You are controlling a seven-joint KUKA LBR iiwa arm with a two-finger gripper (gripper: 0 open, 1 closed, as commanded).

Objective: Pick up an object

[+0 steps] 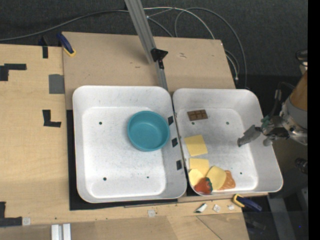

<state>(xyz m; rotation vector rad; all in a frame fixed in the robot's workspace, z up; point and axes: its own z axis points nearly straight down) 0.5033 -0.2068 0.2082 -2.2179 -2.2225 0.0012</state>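
Observation:
My gripper hangs over the right side of the right bin, open, with nothing between its fingers. One grey finger points left toward the bin's middle. To its left a yellow square lies flat. At the bin's front sit another yellow block, a yellow wedge, a red piece and an orange piece, crowded together. A small brown bar lies near the back. A teal bowl stands in the left bin.
A slanted metal pole rises from behind the bins where they meet. Cables loop across the dark background. A blue-and-yellow clamp sits at the bench's front right, another at the back left.

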